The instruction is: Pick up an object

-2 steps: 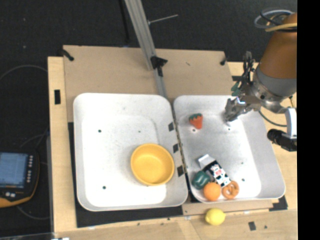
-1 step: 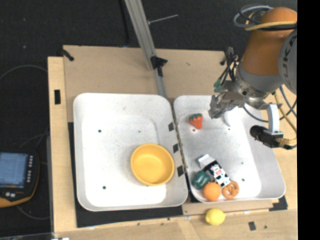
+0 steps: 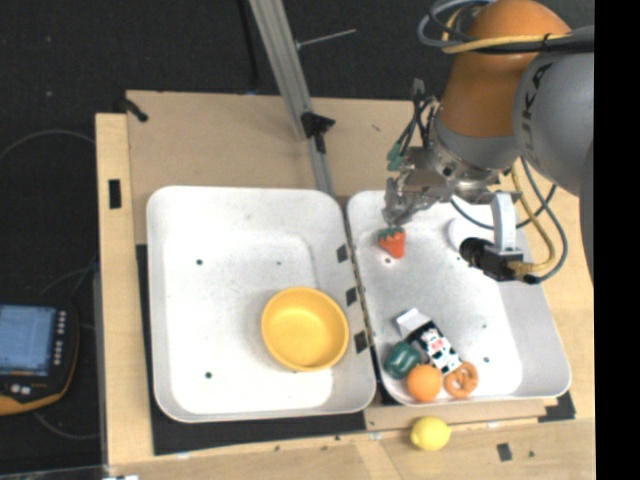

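Note:
My gripper (image 3: 396, 222) hangs over the far left corner of the right bin (image 3: 520, 298), coming down from the grey and orange arm at the upper right. A small red strawberry toy (image 3: 392, 242) with a green top sits right at the fingertips. The fingers look drawn together on its top. The toy is close to the bin's left wall.
A yellow bowl (image 3: 304, 327) lies in the left bin (image 3: 200, 268). At the right bin's near edge sit a green piece (image 3: 402, 358), a white box (image 3: 428, 336), an orange ball (image 3: 424, 383) and a pretzel (image 3: 461, 378). A lemon (image 3: 429, 433) lies on the bench in front. A metal pole (image 3: 290, 78) slants behind the bins.

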`<state>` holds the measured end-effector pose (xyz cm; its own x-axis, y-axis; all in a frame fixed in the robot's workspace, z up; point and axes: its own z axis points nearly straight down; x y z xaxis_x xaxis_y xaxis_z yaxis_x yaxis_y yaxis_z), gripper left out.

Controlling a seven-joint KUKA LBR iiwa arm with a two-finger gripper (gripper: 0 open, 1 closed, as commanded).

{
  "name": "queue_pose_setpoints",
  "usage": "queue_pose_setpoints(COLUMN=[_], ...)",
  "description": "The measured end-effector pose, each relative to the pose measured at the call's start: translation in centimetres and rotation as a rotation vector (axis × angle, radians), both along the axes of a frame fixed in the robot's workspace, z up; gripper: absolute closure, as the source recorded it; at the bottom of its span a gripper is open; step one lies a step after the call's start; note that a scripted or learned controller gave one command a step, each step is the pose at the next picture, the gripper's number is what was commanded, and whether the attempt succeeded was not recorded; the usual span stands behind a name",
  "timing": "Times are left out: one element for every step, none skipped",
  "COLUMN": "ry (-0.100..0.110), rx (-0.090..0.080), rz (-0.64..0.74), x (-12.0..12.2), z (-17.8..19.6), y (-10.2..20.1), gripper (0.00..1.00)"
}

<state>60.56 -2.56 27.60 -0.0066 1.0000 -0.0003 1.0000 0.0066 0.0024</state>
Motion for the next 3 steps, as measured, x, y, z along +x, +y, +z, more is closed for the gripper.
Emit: queue_pose_setpoints(ry=[0.002, 0.002, 0.001], rx=[-0.001, -0.001, -0.003], rz=[-0.002, -0.002, -0.005], x=[0.6, 2.8, 2.7], z=[-0.8, -3.1, -3.0], y=[4.6, 9.2, 8.9], gripper=[1.00, 1.00, 0.00])
